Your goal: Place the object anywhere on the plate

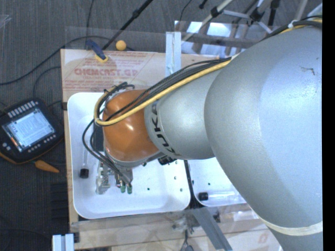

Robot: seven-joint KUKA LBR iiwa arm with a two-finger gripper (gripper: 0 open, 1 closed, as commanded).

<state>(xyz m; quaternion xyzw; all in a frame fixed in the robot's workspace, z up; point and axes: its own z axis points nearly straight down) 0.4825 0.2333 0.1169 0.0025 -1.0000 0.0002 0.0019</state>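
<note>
My gripper (pixel 113 184) hangs low over the left white bin (pixel 157 200), near its front left part, under the orange wrist band (pixel 125 129). A small dark object (pixel 84 173) lies on the bin floor just left of the gripper, apart from it. The arm's bulk hides most of the bin's middle and back. Nothing can be made out in the gripper from this angle.
The big grey arm (pixel 261 119) covers most of the right bin (pixel 220 200), where a small dark piece (pixel 203 196) lies near the front. A pendant (pixel 29 129) rests on the floor at left. Cardboard (pixel 115 69) sits behind the bins.
</note>
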